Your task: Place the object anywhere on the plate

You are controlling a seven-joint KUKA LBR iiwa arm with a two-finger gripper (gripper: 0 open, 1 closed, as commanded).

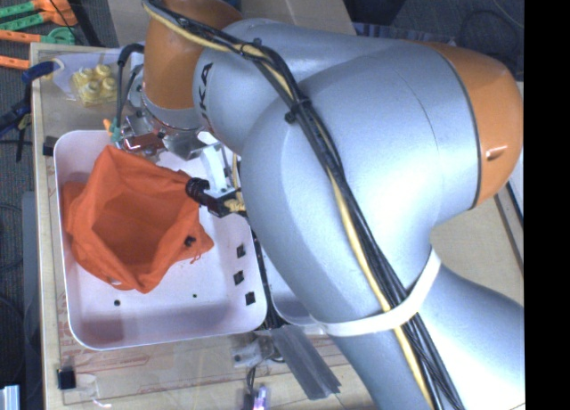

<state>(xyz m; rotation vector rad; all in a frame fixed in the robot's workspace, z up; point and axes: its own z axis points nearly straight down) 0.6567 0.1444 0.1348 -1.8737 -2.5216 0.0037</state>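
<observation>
Camera view: arm (374, 185) comes in from the right and covers most of the right side, its orange-banded wrist pointing down at the far edge of the left bin (134, 315). Gripper (142, 136) sits at the far rim of that bin, right above the top corner of an orange cloth (134, 221).

Cloth is bunched, not flat. It peaks toward the gripper and drapes down and out into the bin, which reads like it's being lifted by that corner. That said, the contact point is buried under the wrist hardware, so I can't tell whether the gripper has it or is merely touching it. Not calling it a hold.

Cloth is inside the left bin, occupying its far and middle part, with bare white floor showing at the near end (a few small dark specks there, too small to identify).

Plate: can't pick one out. Right bin is almost wholly hidden under the arm, only a curve of white rim (294, 315) peeks out near the bin divider. If the plate is there, the cloth needs to travel right across the divider.

Clutter beyond the bench on the far left: a yellowish lumpy item (93, 83) in clear wrap, plus green and orange tools (36, 7). Well apart from the work.

Judgement: early stage, pick not confirmed.
</observation>
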